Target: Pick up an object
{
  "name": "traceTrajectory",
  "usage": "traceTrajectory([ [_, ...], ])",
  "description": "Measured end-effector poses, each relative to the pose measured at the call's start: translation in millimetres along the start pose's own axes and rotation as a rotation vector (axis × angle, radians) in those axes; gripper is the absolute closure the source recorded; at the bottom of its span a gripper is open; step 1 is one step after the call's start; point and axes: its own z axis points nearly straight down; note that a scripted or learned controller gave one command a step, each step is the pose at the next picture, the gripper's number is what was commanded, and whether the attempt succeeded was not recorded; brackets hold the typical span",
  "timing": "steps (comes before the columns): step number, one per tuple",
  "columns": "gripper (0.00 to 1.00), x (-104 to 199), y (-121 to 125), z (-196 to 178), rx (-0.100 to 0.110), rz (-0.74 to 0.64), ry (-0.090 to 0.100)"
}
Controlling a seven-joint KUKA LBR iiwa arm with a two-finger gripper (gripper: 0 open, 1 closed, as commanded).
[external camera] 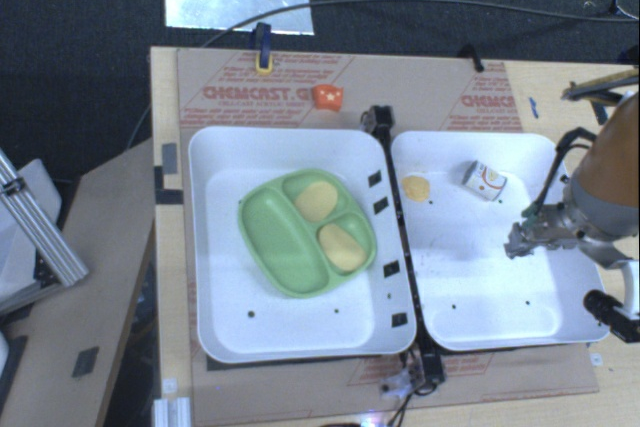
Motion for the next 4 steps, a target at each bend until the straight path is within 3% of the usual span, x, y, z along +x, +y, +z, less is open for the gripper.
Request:
traceTrajectory([
  [1, 1.0, 3, -6, -58, -0.001, -0.002, 0.0],
  [2, 1.0, 1, 5, -107, 0.0, -0.003, 0.0],
  [4, 1.0, 103, 56, -91, 0.004, -0.007, 0.003],
])
